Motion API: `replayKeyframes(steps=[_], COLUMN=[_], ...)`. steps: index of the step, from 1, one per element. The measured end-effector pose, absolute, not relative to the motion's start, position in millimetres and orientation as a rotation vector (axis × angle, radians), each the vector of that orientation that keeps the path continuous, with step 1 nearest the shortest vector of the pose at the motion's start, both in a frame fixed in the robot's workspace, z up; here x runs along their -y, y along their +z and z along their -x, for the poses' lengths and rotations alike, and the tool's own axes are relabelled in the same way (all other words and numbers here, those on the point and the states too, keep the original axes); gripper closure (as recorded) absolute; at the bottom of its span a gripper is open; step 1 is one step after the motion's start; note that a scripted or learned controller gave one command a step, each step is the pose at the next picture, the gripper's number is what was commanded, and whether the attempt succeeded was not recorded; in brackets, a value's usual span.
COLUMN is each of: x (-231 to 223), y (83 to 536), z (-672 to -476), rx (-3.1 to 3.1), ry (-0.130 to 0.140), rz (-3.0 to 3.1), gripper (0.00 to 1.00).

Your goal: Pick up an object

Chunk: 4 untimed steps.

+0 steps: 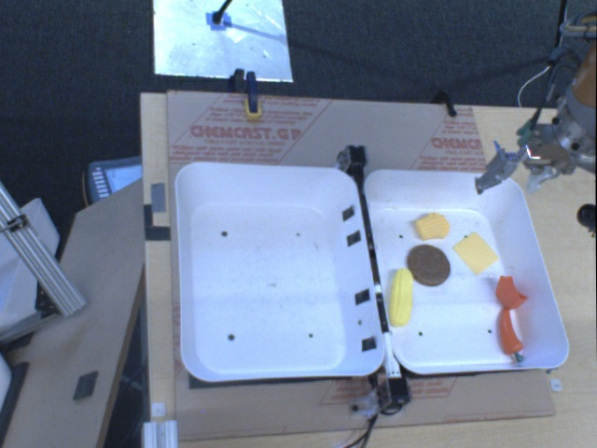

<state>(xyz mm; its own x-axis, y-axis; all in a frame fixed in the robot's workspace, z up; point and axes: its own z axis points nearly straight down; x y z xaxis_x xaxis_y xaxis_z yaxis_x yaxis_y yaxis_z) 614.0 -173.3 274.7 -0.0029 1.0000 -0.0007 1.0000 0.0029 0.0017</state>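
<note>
Now the yellow cheese piece, the easiest thing to pick, lies in the right bin just below and left of the claw, which hangs spread and empty over the bin's far corner. Beside it lie a brown cookie and an orange carrot. If the claw comes down crooked, I think it may hit the wall or push the flat cheese away.
</note>
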Motion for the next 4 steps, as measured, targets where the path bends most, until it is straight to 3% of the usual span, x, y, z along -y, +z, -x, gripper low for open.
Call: replayKeyframes(steps=[1, 2, 4], x=[168, 170, 200], y=[98, 118, 253], z=[-569.8, -575.2, -565.5], rx=[-2.230, -2.220, -2.214], ry=[-0.010, 0.002, 0.004], rz=[-2.230, -2.217, -2.216], gripper=[0.00, 1.00, 1.00])
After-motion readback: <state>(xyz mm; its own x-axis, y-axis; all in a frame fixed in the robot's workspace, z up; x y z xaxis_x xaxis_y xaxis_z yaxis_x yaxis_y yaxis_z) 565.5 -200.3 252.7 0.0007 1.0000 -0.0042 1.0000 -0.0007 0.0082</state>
